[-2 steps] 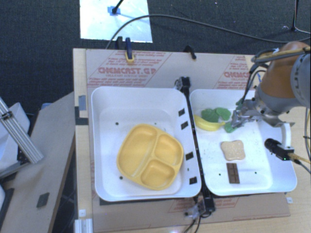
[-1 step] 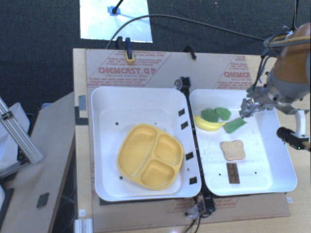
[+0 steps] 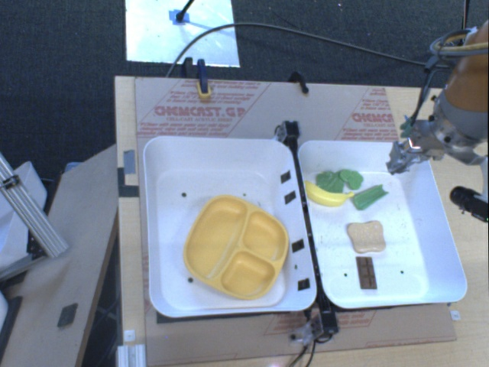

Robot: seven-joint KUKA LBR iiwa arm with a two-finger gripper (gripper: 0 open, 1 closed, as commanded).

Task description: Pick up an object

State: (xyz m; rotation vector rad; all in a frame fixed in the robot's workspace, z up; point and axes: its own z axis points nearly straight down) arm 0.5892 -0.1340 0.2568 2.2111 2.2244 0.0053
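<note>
- The gripper hangs over the far right corner of the right bin, close to its back wall. From where I stand I cannot tell how the tool is set; it is a small, blurred shape against the white.
- Nothing is in its grasp that I can make out. The things to pick all lie in that bin: a banana, green leafy pieces touching it, a green pod just beside, a slice of toast and a brown bar nearer the front.
- A straight descent from here risks meeting bare floor or clipping the wall.
- The banana and greens are bunched, so a grab there may nudge one away or catch two.
- The bar lies flat and thin; I expect it would slip.
- The yellow tray sits in the left bin, well apart.
</note>
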